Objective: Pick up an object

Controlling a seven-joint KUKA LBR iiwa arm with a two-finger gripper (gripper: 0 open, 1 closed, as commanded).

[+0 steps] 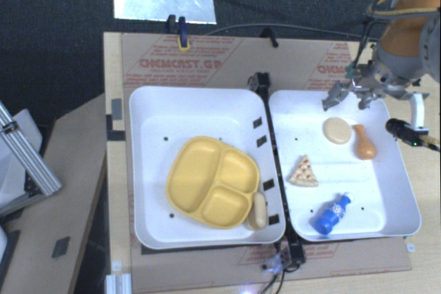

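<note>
1. Two bins: left bin (148,148) holds a yellow tray (210,182).
2. Right bin (396,206) holds pizza slice (302,172), blue bottle (331,214), beige disc (337,130), drumstick (363,142).
3. Gripper (351,97) hovers at far edge, fingers spread, carrying nothing; pick not yet begun.

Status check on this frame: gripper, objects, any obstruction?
Gripper open, holding nothing, over right bin's far edge. Nearest: beige disc, drumstick. Pizza slice, blue bottle lie apart. Nothing blocking.
</note>
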